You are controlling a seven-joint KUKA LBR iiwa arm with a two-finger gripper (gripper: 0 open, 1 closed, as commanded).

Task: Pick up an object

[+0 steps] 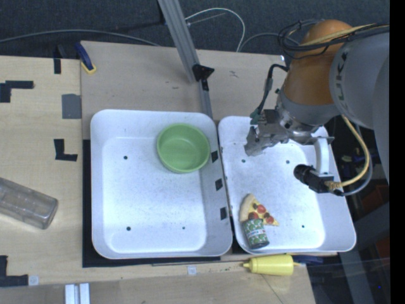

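1. Gripper [256,142]: I see it over the right bin [329,233], upper left part; I cannot tell its state.
2. Pizza slice toy [258,209] and small can [256,234]: touching, right bin's lower left.
3. Green bowl [183,147]: left bin [114,233].
4. Yellow bottle [272,265]: on bench.

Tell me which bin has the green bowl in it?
The left bin holds the green bowl, near its back edge. The right bin holds a pizza slice toy and small can.
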